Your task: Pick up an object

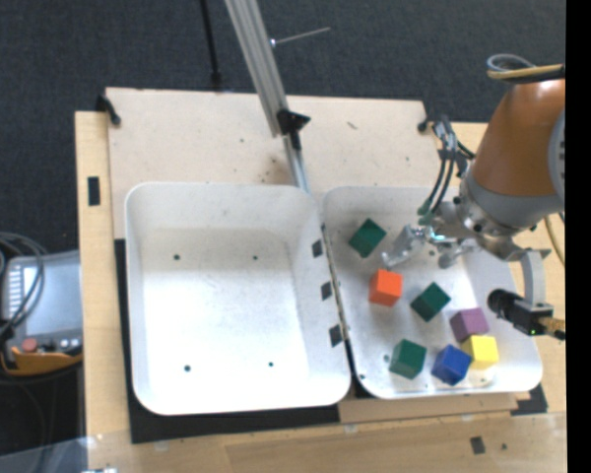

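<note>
Blocks lie scattered in the right bin [532, 368], seven in all. An orange block [385, 288] sits near the middle of the cluster, with a dark green block [367, 237] up and to its left toward the bin's far corner, and a second green block [430, 302] just to its right. Along the near edge a third green block [408, 358] rests beside a blue block [452, 364], which touches a yellow block [482, 350]; a purple block [468, 323] sits just above the yellow one. The end effector [402, 249] hangs over the bin between the upper green block and the orange block, its metal tip pointing left and down; whether its fingers are parted or closed cannot be told from this angle, and no block shows between them. The grey arm with its orange band [517, 156] reaches in from the right, over the far right corner of the bin. The left bin [143, 215] lies alongside, its wall touching the right bin's. Both bins sit on the wooden bench [197, 126], and a slanted aluminium rail [256, 47] rises from the bench's far side.
</note>
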